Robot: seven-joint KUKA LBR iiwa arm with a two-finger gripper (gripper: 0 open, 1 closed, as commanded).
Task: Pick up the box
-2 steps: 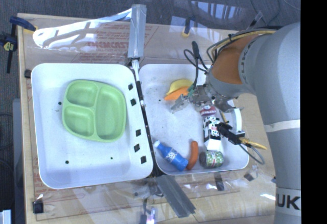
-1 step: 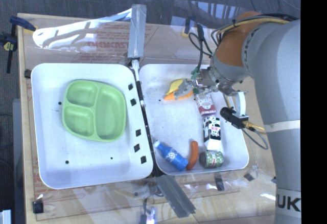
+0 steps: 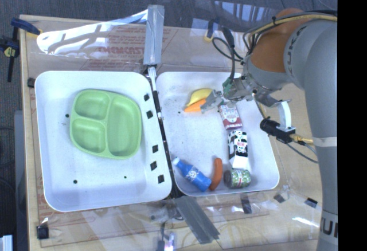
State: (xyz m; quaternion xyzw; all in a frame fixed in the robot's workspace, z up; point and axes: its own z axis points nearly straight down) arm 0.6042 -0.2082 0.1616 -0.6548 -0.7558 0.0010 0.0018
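Just beside the end effector: the box.

Arm low, wrist angled left

In the right bin the middle left floor lies open, while the banana and carrot crowd the far side, the box and milk carton line the right, and the blue bottle, sausage and can block the near edge.
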